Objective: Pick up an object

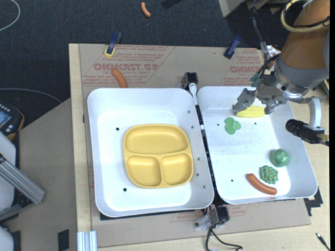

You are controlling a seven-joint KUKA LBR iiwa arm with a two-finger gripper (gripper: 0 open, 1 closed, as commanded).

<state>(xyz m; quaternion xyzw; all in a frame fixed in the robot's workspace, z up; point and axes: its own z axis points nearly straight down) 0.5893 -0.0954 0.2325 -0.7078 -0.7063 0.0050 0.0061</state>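
While the cardboard-covered bench [157,61] stands on dark carpet, two white bins lie on it. The right bin [293,190] holds, from near to far, a sausage [260,183], a green bunch [268,174], a green ball [280,157], a green leafy piece [232,125] and a yellow corn cob [251,111], whose long axis runs left to right. The left bin [104,140] holds a yellow divided plate [157,156]. The gripper [257,102] has its fingers spread over the corn, one near each end.
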